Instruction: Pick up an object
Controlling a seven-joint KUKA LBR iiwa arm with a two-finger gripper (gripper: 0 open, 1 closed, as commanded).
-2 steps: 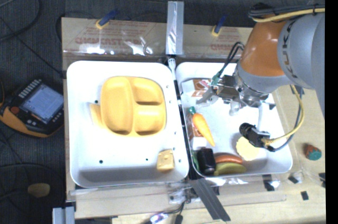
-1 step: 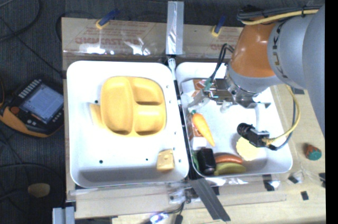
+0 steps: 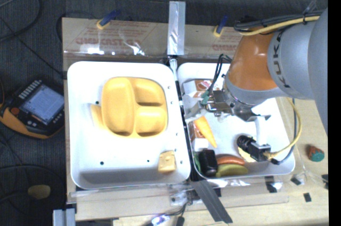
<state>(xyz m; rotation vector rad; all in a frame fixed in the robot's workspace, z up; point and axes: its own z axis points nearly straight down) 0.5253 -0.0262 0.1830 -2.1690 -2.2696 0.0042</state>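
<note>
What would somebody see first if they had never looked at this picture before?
Probably the big grey and orange robot arm reaching in from the right over the right bin. Next, the large yellow divided tray in the middle of the left bin, with a small tan block near that bin's lower right corner. Under the arm, the right bin holds a jumble of small toys, like an orange carrot-shaped piece.
</note>
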